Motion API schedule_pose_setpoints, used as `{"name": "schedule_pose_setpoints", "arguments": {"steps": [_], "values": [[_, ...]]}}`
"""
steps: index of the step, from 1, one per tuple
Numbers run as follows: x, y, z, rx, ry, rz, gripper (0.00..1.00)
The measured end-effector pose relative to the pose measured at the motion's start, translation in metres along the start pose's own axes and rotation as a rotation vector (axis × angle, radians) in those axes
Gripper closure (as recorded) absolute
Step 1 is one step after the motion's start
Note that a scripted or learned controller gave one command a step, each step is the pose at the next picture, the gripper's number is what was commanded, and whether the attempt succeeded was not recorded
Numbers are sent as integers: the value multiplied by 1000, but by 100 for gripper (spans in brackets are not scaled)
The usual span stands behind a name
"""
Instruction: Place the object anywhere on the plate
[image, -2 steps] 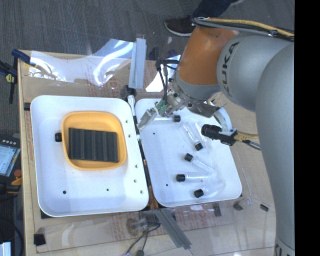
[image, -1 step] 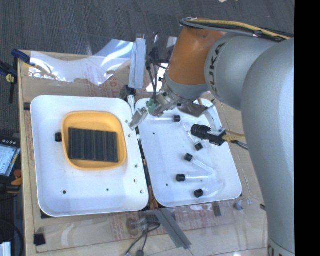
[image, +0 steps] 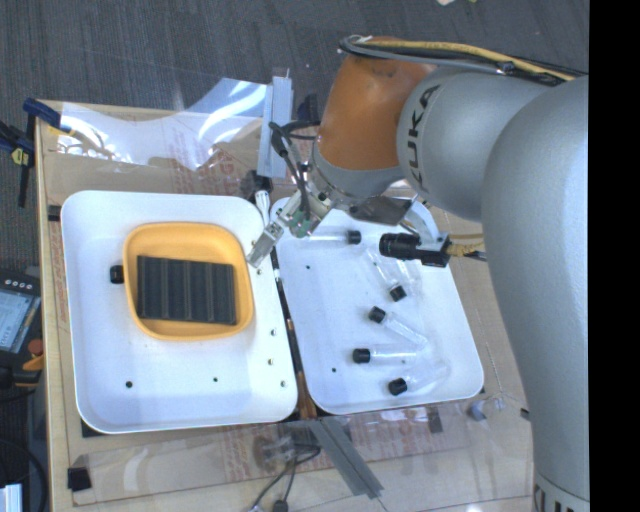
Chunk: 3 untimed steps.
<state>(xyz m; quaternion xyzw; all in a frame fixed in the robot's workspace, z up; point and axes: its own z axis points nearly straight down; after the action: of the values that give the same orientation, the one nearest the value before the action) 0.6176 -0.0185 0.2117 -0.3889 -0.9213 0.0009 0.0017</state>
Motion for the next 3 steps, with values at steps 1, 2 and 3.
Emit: {"name": "schedule_pose_setpoints", "arguments": {"steps": [1, 2, 3], "values": [[-16, -61, -34, -1, -1, -86, 0], [-43, -65, -28, -3, -6, -200, 0], [-9, -72, -51, -2, -3, -178, 0]]}}
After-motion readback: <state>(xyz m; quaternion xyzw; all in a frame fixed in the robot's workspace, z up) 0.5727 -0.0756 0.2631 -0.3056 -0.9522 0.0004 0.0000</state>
